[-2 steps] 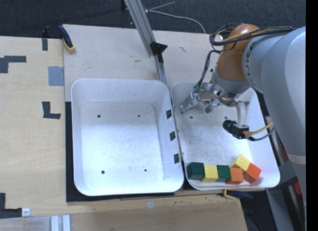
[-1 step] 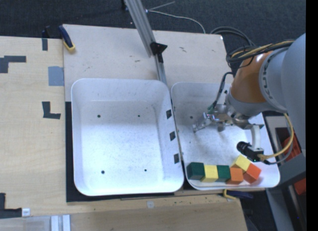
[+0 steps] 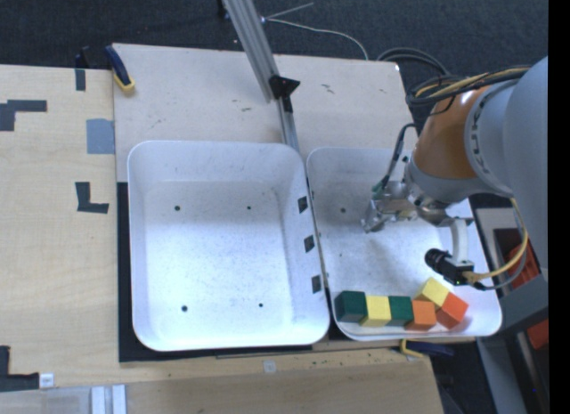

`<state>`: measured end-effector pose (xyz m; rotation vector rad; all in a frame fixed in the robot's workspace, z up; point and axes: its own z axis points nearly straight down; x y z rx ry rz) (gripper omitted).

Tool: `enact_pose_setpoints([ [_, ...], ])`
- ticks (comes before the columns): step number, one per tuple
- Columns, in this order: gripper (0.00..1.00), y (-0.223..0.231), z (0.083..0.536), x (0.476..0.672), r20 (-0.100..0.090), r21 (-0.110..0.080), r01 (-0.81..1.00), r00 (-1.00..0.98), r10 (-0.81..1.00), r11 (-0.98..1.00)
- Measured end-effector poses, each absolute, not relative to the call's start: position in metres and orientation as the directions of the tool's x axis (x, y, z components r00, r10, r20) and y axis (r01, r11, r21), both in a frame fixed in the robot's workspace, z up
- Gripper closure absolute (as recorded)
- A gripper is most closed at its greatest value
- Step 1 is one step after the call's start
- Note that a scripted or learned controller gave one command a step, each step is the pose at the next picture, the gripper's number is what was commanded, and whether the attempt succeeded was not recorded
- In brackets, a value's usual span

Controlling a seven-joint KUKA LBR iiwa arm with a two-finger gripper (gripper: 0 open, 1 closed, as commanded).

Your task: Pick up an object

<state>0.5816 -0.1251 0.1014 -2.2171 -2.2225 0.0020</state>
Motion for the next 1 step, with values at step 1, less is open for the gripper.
enact_pose_setpoints([
  [1,1.00,-0.1183,0.0922,0.5090,0.001,-0.004,1.000,0.002,1.000,-0.002],
])
